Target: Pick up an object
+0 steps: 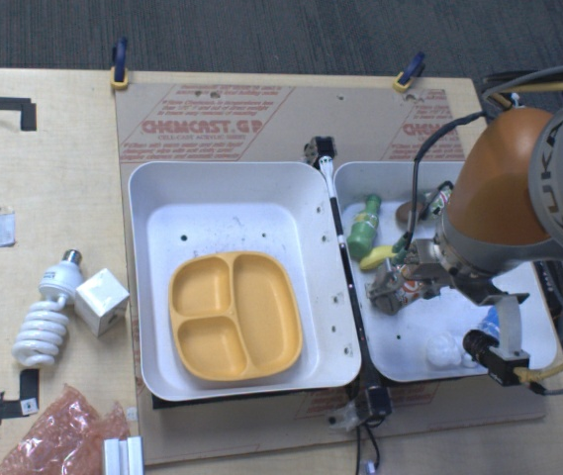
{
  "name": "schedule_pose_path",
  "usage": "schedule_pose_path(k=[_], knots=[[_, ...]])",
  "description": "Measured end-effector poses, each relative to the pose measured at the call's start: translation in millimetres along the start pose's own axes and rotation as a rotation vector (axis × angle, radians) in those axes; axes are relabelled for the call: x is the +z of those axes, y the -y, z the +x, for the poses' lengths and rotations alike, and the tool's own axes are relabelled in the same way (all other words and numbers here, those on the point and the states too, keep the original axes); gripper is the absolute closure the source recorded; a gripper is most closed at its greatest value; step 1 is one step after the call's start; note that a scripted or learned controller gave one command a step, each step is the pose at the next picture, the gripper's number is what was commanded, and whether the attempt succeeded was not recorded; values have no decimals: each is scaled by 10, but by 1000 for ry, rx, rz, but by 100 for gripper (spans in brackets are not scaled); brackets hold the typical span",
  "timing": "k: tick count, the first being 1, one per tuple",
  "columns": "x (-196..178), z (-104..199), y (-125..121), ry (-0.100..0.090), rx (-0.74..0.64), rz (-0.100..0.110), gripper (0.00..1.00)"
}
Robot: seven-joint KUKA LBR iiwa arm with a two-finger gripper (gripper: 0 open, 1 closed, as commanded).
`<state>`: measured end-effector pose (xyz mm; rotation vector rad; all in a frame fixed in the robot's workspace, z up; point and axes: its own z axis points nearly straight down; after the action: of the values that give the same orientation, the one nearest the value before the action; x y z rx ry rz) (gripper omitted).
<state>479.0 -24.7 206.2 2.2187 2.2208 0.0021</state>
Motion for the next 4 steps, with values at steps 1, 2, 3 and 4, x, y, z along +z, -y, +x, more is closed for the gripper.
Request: schedule_pose_path(k=[1, 2, 3, 4], knots=[[142, 151, -78, 0, 0, 3, 100], [142, 336, -519, 0, -1, 3, 100], [143, -2, -573, 0, 1, 3, 100], [143, 231, -597, 0, -1, 4, 100]])
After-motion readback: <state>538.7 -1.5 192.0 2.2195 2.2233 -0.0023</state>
